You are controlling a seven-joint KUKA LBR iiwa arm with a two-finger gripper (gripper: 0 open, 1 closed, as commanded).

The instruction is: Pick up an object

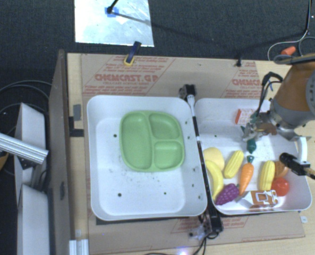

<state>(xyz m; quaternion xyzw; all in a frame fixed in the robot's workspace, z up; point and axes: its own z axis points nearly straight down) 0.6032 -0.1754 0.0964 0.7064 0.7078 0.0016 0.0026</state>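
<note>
Hanging over the right bin (306, 198), toward its one o'clock corner, the gripper (251, 134) is pointing down at bare floor, probably lining up on the toys below. Whether it is open or shut cannot be told, and nothing is showing in its grasp. The toys are crowding the bin's six o'clock edge: a carrot (245, 177), corn (233, 163), a banana (215, 177), grapes (227, 193) and a tomato (280, 186). The carrot, slim and orange with a teal top, is lying nearest, at the gripper's six o'clock. A green tray (150, 141) is sitting in the left bin (107, 195).
</note>
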